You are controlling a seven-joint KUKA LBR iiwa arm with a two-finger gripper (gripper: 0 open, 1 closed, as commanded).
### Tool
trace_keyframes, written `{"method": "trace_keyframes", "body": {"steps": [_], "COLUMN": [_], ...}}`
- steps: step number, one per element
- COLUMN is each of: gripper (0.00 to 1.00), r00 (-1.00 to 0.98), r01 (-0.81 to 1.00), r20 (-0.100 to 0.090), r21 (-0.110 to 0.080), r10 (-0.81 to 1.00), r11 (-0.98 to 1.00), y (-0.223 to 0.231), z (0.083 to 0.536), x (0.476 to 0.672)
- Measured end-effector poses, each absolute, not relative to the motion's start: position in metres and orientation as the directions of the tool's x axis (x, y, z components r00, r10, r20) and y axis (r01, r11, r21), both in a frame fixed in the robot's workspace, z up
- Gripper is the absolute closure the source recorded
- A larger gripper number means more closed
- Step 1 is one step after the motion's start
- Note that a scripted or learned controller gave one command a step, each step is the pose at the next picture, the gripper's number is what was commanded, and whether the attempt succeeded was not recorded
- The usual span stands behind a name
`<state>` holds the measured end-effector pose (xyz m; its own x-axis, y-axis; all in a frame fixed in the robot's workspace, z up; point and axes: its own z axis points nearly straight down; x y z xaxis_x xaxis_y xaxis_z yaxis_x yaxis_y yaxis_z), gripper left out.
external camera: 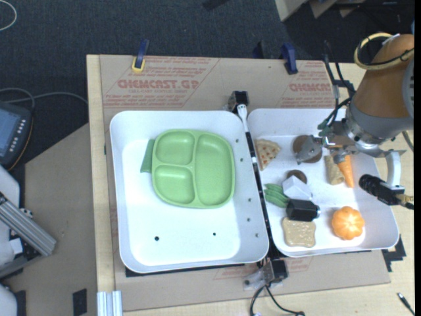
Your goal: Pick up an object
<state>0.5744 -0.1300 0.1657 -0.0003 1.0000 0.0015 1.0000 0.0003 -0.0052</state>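
The gripper hung over the far part of the right bin, and whether it was open or closed could not be told. A round brown piece lay just to its left, and an orange carrot-like piece just beneath and beside it. Well apart toward the near edge sat an orange fruit, a slice of toast and a small black block; a triangular cracker-like piece lay by the bin's left wall. The left bin held a green divided plate. On the bench, brown sheeting bore red print reading "CHEMCAST GP". The arm came in from the right, its orange band above the grey wrist, bent downward over the right bin.
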Motion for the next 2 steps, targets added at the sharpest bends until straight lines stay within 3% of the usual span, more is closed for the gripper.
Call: {"method": "trace_keyframes", "body": {"steps": [2], "gripper": [0.00], "r00": [0.000], "r01": [1.000], "r20": [0.002], "r21": [-0.004], "r10": [1.000], "r11": [0.000], "y": [-0.138], "z": [0.083], "x": [0.569]}}
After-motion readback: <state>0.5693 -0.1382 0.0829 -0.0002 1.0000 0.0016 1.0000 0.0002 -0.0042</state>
